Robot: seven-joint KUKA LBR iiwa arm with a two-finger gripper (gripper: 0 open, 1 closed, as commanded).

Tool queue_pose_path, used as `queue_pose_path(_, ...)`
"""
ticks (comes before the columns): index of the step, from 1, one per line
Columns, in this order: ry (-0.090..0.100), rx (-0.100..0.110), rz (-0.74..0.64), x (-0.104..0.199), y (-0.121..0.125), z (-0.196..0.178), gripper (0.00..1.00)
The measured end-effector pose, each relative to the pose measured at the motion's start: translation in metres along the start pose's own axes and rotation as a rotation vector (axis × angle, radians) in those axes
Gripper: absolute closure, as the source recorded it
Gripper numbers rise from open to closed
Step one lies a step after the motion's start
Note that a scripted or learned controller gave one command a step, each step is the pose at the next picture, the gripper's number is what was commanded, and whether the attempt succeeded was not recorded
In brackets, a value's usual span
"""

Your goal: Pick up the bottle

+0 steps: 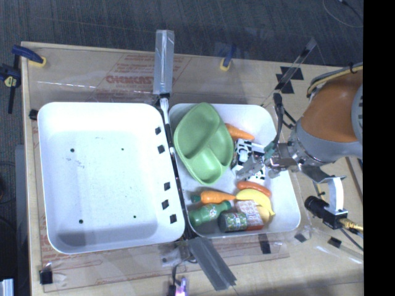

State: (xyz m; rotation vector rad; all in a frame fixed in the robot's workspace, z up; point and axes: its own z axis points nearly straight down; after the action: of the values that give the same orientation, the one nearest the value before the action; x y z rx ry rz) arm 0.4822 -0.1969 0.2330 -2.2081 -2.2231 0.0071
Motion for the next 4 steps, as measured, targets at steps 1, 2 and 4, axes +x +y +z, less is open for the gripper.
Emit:
queue_pose_path(1, -0.001, -0.001, -0.135, -0.013, 0.059, 0.045, 0.0)
queue_pose_path(2, -0.004, 0.0, -0.057, 0.0, 0.121, 0.11, 0.0)
queue_pose_path(4, -0.018, 0.003, 0.109, 0.049, 0.125, 0.124, 1.0)
